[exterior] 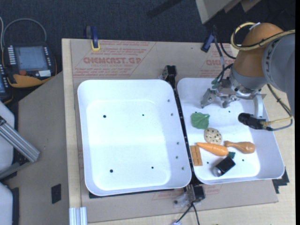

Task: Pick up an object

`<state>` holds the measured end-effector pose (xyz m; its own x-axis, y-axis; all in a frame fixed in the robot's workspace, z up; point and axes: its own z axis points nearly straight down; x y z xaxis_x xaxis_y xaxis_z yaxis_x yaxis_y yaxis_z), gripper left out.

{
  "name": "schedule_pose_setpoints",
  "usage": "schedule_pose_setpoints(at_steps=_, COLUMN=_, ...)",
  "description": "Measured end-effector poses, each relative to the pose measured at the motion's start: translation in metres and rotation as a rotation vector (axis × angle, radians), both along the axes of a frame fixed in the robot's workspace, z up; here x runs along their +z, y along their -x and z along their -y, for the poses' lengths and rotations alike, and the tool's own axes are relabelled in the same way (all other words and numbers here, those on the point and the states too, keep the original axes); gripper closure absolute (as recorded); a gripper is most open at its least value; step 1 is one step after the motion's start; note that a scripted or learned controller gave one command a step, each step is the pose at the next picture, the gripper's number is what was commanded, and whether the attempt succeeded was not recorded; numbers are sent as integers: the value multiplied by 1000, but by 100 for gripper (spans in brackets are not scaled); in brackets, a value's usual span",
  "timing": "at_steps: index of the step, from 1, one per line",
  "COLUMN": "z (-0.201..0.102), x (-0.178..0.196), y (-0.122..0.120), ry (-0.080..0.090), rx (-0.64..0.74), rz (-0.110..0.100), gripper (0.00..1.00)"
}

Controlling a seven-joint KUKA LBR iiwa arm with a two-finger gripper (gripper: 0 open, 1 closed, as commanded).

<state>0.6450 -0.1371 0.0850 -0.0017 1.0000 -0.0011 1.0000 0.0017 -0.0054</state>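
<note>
The right bin (269, 165) holds several small objects. A green leaf-shaped piece (200, 120) lies near its left wall, with a round speckled disc (213, 135) below it. An orange carrot (213, 149) and a tan spoon-like piece (241, 146) lie lower down. A brown flat strip (197, 155) and a small black block (225, 166) sit near the front. My gripper (216, 100) hangs over the back of this bin, above the green piece and apart from it. It is open, with nothing between its fingers.
The left bin (89, 139) stands beside the right one, with a black divider clamp (169, 72) at the back between them. A black cabled part (251, 121) of the arm reaches over the right bin's right side. A teach pendant (29, 62) lies off the bench at far left.
</note>
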Motion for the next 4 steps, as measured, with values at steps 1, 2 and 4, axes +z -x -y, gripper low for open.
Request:
schedule_pose_setpoints(at_steps=1, z=0, x=12, y=-1, ry=1, rx=0, rz=4, gripper=100)
schedule_pose_setpoints(at_steps=2, z=4, x=53, y=-3, ry=0, rx=-1, rz=9, gripper=100)
schedule_pose_setpoints(at_steps=4, z=12, x=143, y=5, ry=1, rx=-2, rz=9, gripper=100)
